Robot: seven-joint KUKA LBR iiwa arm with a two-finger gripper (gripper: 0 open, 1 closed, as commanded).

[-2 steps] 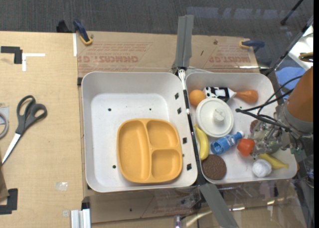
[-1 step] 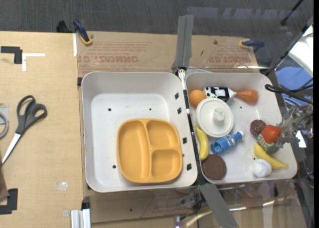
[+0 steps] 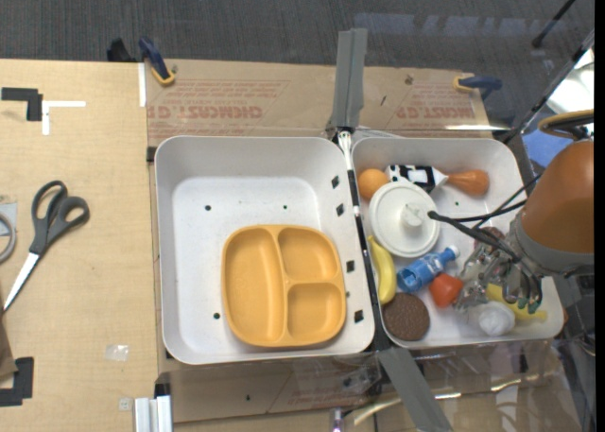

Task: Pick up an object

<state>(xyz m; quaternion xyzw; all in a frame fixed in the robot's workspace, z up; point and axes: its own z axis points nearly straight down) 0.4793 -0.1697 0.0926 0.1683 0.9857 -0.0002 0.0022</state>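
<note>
Cardboard covers the surface point(image 3: 85, 260) under two white bins. Low in the right bin's point(image 3: 510, 151) front right corner, the gripper point(image 3: 493, 281) hangs over clutter; whether the jaws are apart cannot be told. A red object point(image 3: 445, 290) lies just left of them, a white lump point(image 3: 493, 320) beneath, half hidden.

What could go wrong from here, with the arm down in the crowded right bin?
1. Crowding: the hand sits among a red object, a blue bottle and a whitish object lying close together, so it may close on nothing or catch two.
2. A loose black cable hangs across the bin, near the white lid, and could snag.
3. Nudged items could press against the bin wall.
</note>
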